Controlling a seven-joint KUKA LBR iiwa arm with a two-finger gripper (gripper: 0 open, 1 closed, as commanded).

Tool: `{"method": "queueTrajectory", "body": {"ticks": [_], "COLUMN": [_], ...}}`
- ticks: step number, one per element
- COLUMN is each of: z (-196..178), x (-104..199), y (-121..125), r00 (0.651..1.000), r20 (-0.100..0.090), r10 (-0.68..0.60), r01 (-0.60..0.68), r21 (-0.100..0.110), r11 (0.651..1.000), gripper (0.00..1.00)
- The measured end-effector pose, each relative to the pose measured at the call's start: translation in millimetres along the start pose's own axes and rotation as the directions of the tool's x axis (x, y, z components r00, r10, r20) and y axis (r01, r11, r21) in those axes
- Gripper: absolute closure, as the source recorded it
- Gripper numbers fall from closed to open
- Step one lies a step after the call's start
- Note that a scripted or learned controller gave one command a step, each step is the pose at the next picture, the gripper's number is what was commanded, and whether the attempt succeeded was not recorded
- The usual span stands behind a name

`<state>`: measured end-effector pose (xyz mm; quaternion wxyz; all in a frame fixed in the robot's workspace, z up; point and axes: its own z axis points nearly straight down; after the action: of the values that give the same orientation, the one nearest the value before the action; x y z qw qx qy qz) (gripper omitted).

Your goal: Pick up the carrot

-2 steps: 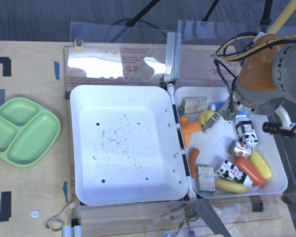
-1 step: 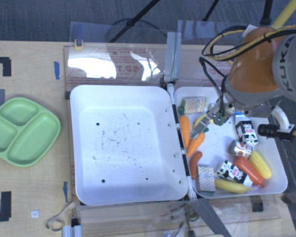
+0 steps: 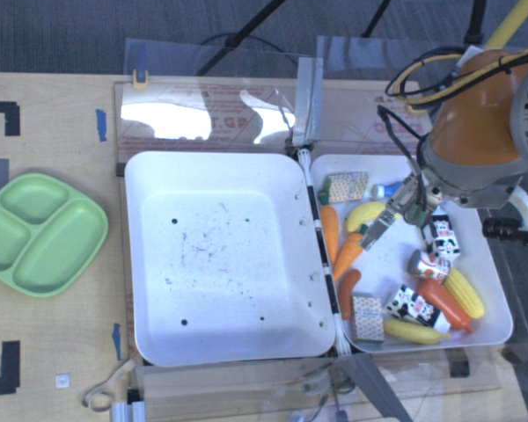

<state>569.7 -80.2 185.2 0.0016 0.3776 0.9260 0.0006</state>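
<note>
Light is bright and even, from overhead. Strong glare on the clear panel [image 3: 202, 117] behind the left bin [image 3: 150, 183]: white patches wash out what's under it. Left bin is near blown out, its floor showing only faint scuffs. Shadows soft and short; a dim one under my wrist falls on the right bin [image 3: 497, 310]. Pic is low-res, slightly soft all over, so small labels unreadable. My arm [image 3: 475, 121] at the right edge is blurry. Colours look natural, no obvious edge warp.

Two white bins [image 3: 158, 174], one green tray [image 3: 42, 233], two bananas [image 3: 367, 214], one corn cob [image 3: 465, 292].
</note>
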Motion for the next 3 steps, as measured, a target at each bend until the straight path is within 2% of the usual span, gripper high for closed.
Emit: {"method": "queueTrajectory", "body": {"ticks": [1,2,3], "z": [0,92,0], "x": [29,-16,17], "y": [-41,-21,-30], "r00": [0.962,0.960,0.955], "r20": [-0.002,0.002,0.002], "r10": [-0.274,-0.282,-0.297], "r01": [0.274,0.282,0.297], "r21": [0.000,-0.001,-0.002], "r11": [0.962,0.960,0.955], "gripper": [0.00,0.00,0.00]}}
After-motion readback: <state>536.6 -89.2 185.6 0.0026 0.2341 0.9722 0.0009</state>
